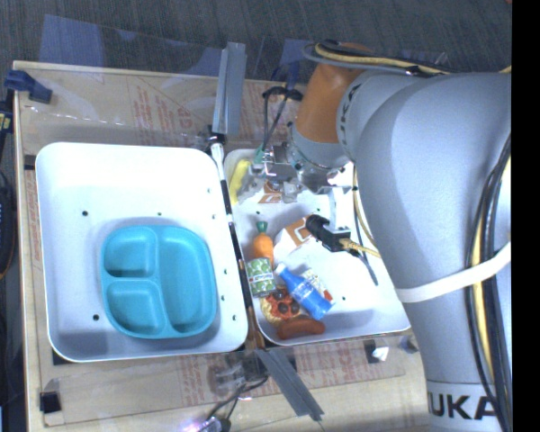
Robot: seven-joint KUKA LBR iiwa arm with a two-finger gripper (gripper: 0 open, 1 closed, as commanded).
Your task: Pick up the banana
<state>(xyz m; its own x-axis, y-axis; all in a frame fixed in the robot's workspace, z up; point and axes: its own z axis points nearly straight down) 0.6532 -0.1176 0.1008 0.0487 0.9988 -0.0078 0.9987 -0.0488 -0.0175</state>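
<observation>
The banana [238,177], yellow, lies against the far left corner of the right bin [387,318], close to the divider between the bins. My gripper [278,173] hangs low over the far end of that bin, just right of the banana. The grey wrist with its orange band [322,106] covers the bin's far right part. Nothing shows between the gripper and the banana.
In the right bin's near half lie an orange carrot-like toy [263,245], a green-labelled bottle [259,278], a blue bottle [305,294], a red sausage [298,328] and an orange-and-white carton [295,233]. A blue divided plate [157,280] sits in the left bin [63,178].
</observation>
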